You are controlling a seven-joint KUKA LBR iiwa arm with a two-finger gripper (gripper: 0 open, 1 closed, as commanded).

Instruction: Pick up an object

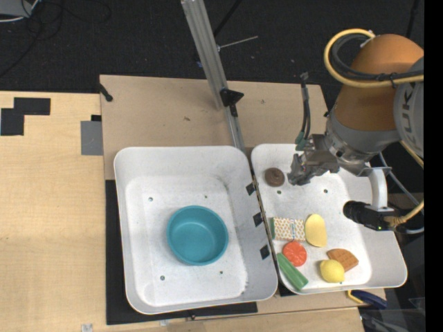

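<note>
My gripper hangs low over the far left part of the right bin, just right of a small brown round piece. Nothing shows between its tips. Nearer the front of that bin lie a checkered pad, a pale yellow fruit, a red tomato, a green cucumber, a lemon and an orange-brown piece. A teal bowl sits in the left bin.
A slanted metal rail rises behind the bins and ends near their shared wall. A black fitting juts over the right bin's right side. The arm's orange band looms above the right bin's far corner.
</note>
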